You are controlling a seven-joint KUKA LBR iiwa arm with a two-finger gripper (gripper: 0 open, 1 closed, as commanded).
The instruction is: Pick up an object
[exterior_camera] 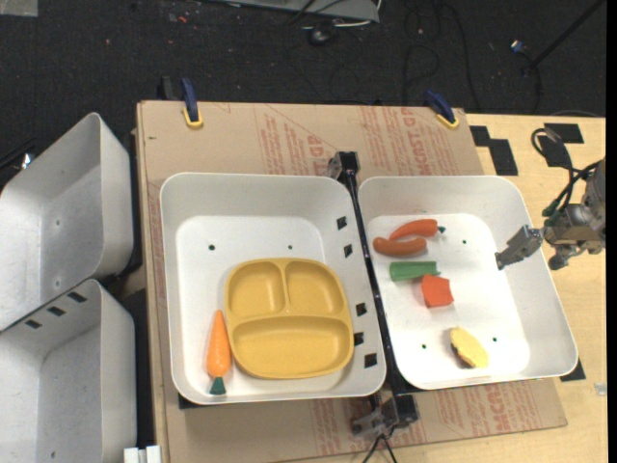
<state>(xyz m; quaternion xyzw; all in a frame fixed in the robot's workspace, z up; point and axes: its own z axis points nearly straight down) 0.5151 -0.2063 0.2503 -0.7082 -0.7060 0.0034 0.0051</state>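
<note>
White and shallow, the two plastic bins sit side by side on the cardboard-covered bench. The left bin (183, 258) carries a yellow three-compartment plate (289, 318), with an orange toy carrot (219, 345) lying just beside the plate's left edge. The right bin (501, 201) holds a red-orange chilli pepper (413, 230) and a reddish sausage (400, 247) touching it near the far edge, then a green oblong piece (414, 270), an orange-red block (437, 291) and a yellow lemon-like piece (469, 347) toward the near edge. The gripper (521, 246) hovers over that bin's right edge, holding nothing; its opening cannot be judged.
</note>
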